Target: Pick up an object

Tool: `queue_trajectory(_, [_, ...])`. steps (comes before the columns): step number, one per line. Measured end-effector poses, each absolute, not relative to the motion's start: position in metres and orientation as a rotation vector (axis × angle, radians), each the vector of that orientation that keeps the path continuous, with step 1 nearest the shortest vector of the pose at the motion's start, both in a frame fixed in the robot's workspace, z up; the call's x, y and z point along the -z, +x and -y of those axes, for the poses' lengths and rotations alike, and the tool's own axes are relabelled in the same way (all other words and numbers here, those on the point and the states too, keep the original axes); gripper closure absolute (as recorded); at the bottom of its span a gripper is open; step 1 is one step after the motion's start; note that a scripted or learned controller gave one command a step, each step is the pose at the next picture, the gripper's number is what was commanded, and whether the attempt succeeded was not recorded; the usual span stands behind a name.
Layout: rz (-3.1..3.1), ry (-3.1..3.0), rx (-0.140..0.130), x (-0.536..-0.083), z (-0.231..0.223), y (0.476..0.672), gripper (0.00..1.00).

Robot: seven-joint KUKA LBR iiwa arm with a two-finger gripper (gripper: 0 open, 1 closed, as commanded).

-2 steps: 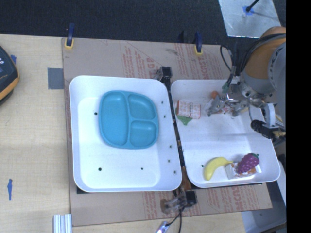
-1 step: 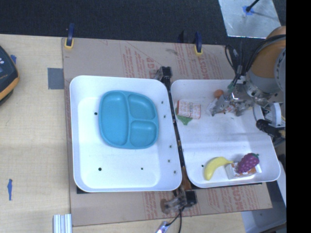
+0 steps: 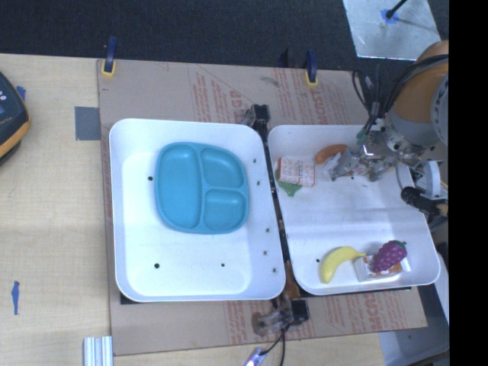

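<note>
**The arm reaches into the right bin**

Camera view: Two white bins sit side by side on the worktop [image 3: 53, 204]. The left bin [image 3: 137, 265] holds a blue plate [image 3: 202, 187] with three sections. The plate lies flat in the upper middle of that bin.

The right bin [image 3: 343, 212] holds the small things. A little packet [image 3: 296, 172] with red and green on it lies near the bin's upper left corner. Just to its right is an orange carrot-like toy [image 3: 330, 152], close to the far wall. A yellow banana [image 3: 338, 261] lies near the front wall. Beside the banana, to the right, is a bunch of purple grapes [image 3: 389, 255] resting on a small card.

The grey arm with the orange band comes in from the right. Its end effector [image 3: 358, 166] is down low in the upper part of the right bin, just to the right of the carrot toy. It looks dark and blurry there, so I cannot tell if it is apart or together, and nothing can be made out in its grip.
</note>
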State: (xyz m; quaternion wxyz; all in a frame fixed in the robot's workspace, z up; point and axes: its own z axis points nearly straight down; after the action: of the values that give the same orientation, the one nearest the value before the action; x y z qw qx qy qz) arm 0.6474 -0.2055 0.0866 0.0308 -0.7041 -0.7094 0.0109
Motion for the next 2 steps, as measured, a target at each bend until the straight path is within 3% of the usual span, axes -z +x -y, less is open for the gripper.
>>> queue_trajectory(1, [2.186, -2.17, -0.033, -0.087, 0.206, 0.647, 0.0])
queue_trajectory(2, [2.207, -2.209, -0.029, -0.09, 0.168, 0.651, 0.0])
